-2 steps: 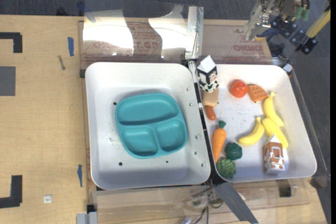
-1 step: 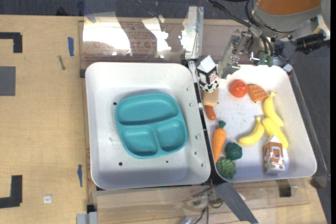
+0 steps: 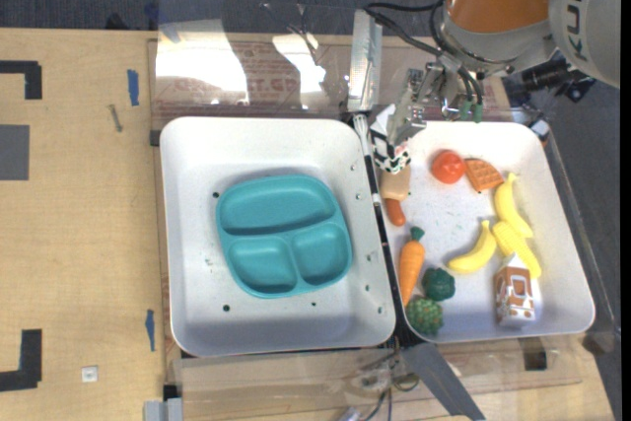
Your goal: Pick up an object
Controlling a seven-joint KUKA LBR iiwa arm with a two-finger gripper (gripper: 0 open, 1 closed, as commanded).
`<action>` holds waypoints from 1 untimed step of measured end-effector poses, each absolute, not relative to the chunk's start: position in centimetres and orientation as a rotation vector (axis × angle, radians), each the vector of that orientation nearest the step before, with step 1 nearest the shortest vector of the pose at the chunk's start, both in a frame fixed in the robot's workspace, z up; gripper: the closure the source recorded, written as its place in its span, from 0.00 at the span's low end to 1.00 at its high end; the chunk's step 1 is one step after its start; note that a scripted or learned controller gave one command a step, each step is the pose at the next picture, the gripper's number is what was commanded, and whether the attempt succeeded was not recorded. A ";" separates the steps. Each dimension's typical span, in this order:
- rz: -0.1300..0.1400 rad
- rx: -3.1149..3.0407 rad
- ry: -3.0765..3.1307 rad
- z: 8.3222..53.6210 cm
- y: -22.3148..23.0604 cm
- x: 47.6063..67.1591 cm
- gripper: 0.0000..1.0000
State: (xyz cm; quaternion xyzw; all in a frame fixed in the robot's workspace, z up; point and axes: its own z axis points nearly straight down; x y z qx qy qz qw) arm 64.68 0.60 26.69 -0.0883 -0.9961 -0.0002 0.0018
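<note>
Nearest us, at the 6 o'clock edge of the right bin (image 3: 577, 311), we find a broccoli floret (image 3: 425, 314), a dark green vegetable (image 3: 439, 285) and a small carton (image 3: 515, 295), with a carrot (image 3: 411, 268) standing along the wall shared with the left bin (image 3: 187, 153). That left bin carries a teal divided plate (image 3: 284, 234), so we judge it the drop side and the right bin the picking stock. Farther back lie two bananas (image 3: 498, 230), then a tomato (image 3: 448, 166) and a waffle-like piece (image 3: 484, 175) toward 12 o'clock. Farthest, the gripper (image 3: 426, 108) hangs over the bin's 11 o'clock corner, above a small cup-like toy (image 3: 395, 175). Whether the fingers are spread or pressed together we cannot tell; nothing visibly sits between them.
</note>
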 end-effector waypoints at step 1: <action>-0.004 -0.867 -3.031 32.8 0.4 66.0 1.00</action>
